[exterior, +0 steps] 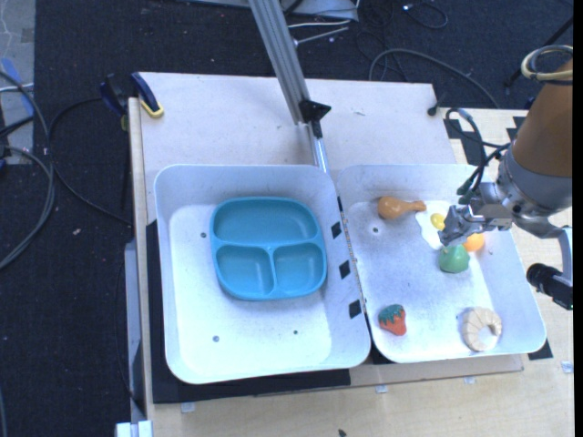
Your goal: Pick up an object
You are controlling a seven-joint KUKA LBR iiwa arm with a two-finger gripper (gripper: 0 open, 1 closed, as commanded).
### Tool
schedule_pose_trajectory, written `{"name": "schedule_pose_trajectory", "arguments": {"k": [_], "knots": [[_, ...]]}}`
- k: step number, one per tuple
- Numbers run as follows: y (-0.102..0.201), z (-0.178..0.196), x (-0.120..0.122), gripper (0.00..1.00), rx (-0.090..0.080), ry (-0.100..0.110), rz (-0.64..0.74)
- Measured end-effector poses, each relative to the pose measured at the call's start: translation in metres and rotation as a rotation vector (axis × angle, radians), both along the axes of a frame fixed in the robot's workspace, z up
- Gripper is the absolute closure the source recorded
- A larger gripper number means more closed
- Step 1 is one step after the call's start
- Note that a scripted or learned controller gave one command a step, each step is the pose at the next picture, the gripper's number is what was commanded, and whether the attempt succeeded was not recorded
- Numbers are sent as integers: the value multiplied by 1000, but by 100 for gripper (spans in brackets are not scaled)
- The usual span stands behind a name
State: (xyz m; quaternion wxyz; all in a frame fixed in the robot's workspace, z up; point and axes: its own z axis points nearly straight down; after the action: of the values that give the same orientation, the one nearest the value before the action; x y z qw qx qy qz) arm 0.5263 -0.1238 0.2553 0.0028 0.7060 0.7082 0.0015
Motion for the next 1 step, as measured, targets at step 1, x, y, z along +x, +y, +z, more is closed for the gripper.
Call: {"name": "schedule_pose_trajectory", "arguments": {"k": [1], "knots": [[46, -14, 20, 100, 2, 5, 4]]}}
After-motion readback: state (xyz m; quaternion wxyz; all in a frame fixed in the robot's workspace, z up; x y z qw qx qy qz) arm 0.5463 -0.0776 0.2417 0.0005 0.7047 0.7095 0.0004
